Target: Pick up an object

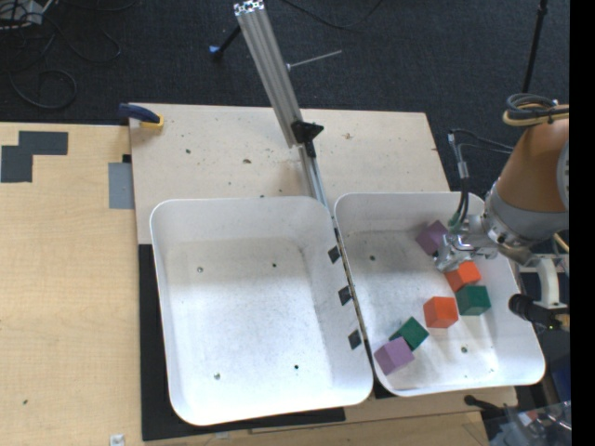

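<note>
The right bin (521,365) holds several small blocks. A purple block (429,237) lies near the bin's back. An orange block (465,274) sits just below my gripper (452,256), with a green block (473,299) in front of it. Another orange block (441,311), a second green block (410,332) and a second purple block (393,353) lie toward the front. My gripper hangs low over the bin between the back purple block and the orange block. No block shows between its fingers.
The left bin (186,249) stands beside the right one, with black clips (345,295) along the shared wall. A slanted aluminium post (275,74) rises behind the bins. The arm's orange band (532,170) looms over the right bin's far corner.
</note>
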Available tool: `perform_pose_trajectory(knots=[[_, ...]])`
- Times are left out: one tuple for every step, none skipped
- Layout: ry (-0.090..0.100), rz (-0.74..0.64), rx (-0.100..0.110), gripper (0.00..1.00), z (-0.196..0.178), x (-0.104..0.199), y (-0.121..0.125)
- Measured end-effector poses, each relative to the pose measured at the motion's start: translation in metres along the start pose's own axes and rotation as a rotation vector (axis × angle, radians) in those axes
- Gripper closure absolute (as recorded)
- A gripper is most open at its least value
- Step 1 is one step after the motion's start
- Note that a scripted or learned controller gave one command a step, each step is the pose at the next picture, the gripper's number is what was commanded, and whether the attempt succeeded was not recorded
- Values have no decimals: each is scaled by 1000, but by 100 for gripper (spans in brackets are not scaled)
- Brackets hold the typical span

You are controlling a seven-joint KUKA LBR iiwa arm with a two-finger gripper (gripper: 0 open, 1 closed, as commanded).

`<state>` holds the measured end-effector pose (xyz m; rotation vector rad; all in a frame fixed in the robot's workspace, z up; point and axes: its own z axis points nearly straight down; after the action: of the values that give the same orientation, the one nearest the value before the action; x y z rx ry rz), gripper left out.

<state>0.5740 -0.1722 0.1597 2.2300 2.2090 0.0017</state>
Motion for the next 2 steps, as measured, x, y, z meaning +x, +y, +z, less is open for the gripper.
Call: perform_pose_trajectory(knots=[[0,3,1,100,-45,-6,-5],[0,-12,0,100,-88,-6,-5]])
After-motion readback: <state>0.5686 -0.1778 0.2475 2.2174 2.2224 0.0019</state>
